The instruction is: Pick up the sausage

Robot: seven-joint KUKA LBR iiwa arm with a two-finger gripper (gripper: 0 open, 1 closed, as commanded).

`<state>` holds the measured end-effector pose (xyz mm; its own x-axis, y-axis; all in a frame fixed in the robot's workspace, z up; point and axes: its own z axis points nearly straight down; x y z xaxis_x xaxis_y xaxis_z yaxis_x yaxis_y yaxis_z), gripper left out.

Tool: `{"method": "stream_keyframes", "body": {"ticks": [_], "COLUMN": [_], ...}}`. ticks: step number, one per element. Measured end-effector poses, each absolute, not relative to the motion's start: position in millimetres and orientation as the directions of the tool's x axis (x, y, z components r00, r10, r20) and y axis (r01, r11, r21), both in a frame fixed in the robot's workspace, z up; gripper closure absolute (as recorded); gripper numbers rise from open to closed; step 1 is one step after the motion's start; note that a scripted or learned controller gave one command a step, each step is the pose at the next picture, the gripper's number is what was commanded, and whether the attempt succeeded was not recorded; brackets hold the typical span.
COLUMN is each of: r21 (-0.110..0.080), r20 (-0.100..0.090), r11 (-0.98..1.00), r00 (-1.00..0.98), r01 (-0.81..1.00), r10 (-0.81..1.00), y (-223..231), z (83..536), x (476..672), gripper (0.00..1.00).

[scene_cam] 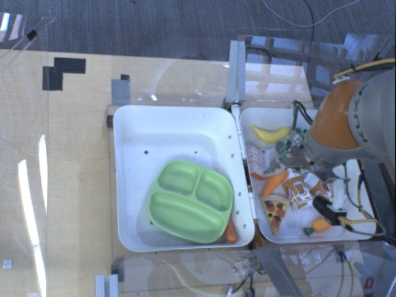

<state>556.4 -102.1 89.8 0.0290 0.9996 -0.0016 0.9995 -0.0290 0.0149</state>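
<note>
Sausage (231, 231): a short reddish-brown piece is lying in the left bin (124, 166), touching the lower right edge of the green plate (190, 201) and wedged between that plate and the bin wall. I am taking it for the sausage, though it is small here.
Handling: it is looking like a light toy, probably smooth and rounded, so it is likely rolling or slipping under a loose pinch. It is not looking fragile.
Where to hold: I am judging the middle of its length best, jaws closing across the narrow width. The plate rim and the bin wall are leaving little room on either side.
Gripper (289, 148): it is hanging well to the right of the green plate, over the right bin (365, 231), near the banana (270, 132). Whether it is released or clenched cannot be told.
Hidden: the plate rim is covering part of the sausage, and the arm (346, 119) is covering part of the right bin.
</note>
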Motion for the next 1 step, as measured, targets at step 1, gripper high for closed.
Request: {"method": "stream_keyframes", "body": {"ticks": [1], "r21": [0.007], "r20": [-0.001], "r11": [0.017], "r00": [-0.017], "r01": [1.0], "r10": [1.0], "y": [-126.6], "z": [93.5], "x": [509.2], "gripper": [0.0]}}
